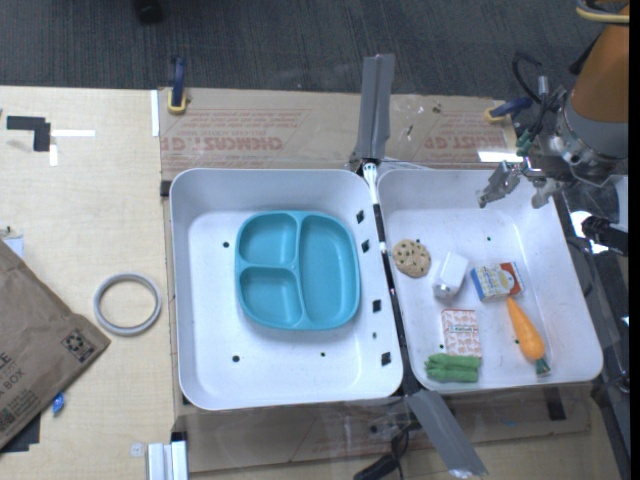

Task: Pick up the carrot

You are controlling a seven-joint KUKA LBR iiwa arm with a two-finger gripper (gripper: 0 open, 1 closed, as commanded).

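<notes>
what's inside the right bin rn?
In the right bin: carrot near the right wall, cookie, small white cup, small carton, printed packet, green pod. Pincer hangs over its far edge. What's beneath the items is covered.

Dark grey carpeted floor is running along the top. A pale wooden benchtop is spreading across the left side, bearing a roll of tape, a brown cardboard box and black tape marks. A printed cardboard sheet is lying under two white bins. Even overhead light is falling across everything.
</notes>
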